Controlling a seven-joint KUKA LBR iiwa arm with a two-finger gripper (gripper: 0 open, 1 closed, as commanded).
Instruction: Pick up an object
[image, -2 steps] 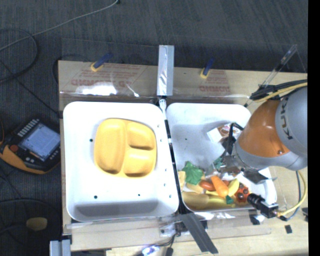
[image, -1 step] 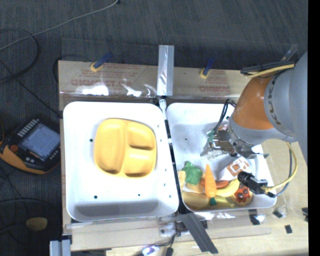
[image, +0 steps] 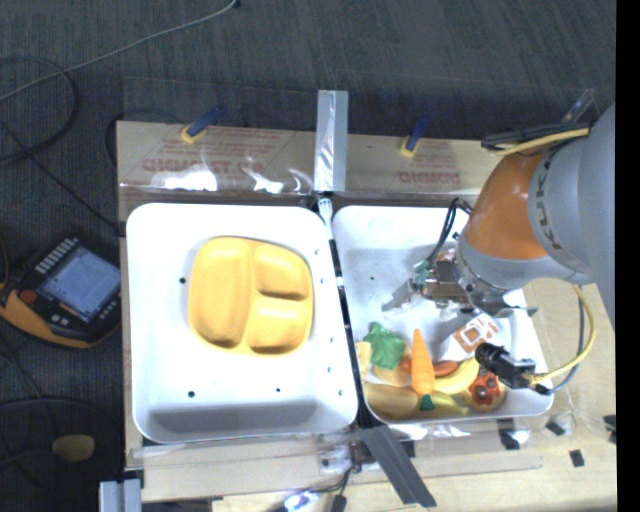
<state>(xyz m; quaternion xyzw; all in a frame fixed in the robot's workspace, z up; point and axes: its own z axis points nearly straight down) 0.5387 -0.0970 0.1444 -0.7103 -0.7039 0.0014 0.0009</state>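
Seeing dark carpet (image: 60, 420) around our bench (image: 250, 160); gripper (image: 440, 285) sits over right bin (image: 380, 240), finger state possibly hidden, can't tell.

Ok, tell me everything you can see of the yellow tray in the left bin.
The yellow tray is a rounded-corner, glossy dish that looks like plastic, divided into three compartments: one long one on the left side of the view and two smaller ones on the right. It lies flat, open side up, near the middle of the left bin, resting on its floor. Nothing else touches it.
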